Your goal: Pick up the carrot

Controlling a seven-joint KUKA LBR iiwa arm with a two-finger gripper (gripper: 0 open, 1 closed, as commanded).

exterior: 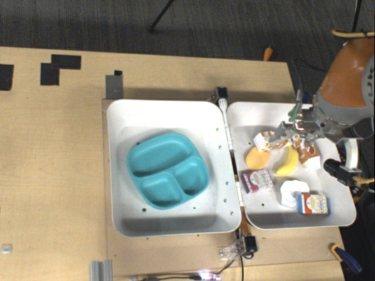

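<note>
The carrot (256, 158) is a stubby orange piece in the left half of the right bin (328, 218), beside a yellow banana (287, 164). My gripper (296, 136) hangs over the bin's back middle, up and to the right of the carrot and apart from it. Its fingers are spread open, low over a white-and-orange packet (266, 139) and a brown wrapper (308, 151). Nothing is held between them.
A purple box (258, 181), a white lump (293, 191) and a small milk carton (312, 204) lie toward the right bin's front. The left bin (117, 157) holds a teal divided plate (169, 170). A ridge (231, 157) separates the bins.
</note>
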